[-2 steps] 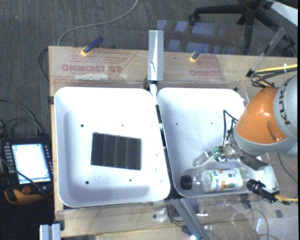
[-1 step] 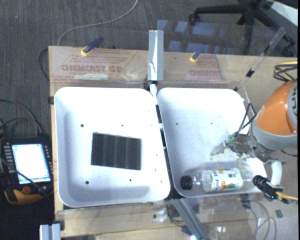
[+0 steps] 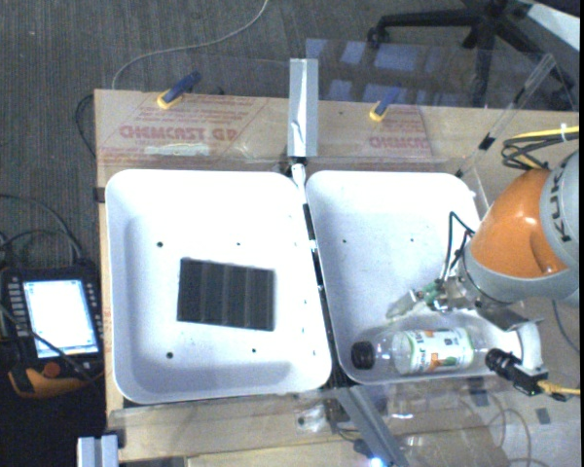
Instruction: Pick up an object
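One bottle [image 3: 423, 350] lies against right bin [image 3: 370, 212] wall; we can't tell jaws' state; it may roll away.

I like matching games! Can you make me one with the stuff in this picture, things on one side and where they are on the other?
Things:
1. clear bottle
2. dark rectangular pad
3. handheld screen
4. orange band

Places:
A. in the middle of the left bin
B. on the floor, left of the bench
C. on the arm, over the right bin's right edge
D. lying on its side at the right bin's front edge

Pairs: 1-D, 2-A, 3-B, 4-C
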### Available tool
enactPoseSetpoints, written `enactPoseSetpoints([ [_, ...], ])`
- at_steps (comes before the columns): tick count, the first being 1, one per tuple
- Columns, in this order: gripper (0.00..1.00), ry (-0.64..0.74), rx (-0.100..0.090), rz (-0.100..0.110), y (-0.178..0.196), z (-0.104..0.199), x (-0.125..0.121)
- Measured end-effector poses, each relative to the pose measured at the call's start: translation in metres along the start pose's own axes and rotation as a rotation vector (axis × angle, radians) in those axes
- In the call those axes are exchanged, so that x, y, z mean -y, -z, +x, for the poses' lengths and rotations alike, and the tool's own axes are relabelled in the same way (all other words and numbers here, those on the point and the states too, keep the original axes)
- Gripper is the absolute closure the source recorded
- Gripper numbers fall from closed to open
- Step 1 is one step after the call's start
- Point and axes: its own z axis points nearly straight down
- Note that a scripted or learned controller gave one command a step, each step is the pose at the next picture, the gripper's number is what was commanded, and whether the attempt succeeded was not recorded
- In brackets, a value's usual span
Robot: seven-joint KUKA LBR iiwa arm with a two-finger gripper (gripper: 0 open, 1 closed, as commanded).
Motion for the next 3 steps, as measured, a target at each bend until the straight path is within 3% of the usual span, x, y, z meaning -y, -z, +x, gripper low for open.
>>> enactPoseSetpoints([
  [1,0.0,0.042,-0.01,0.006,-0.001,-0.008,-0.005],
  [2,0.0,-0.186,-0.026,0.008,-0.002,-0.055,-0.067],
  [3,0.0,-0.415,-0.006,0.02,0.075,-0.06,-0.102],
])
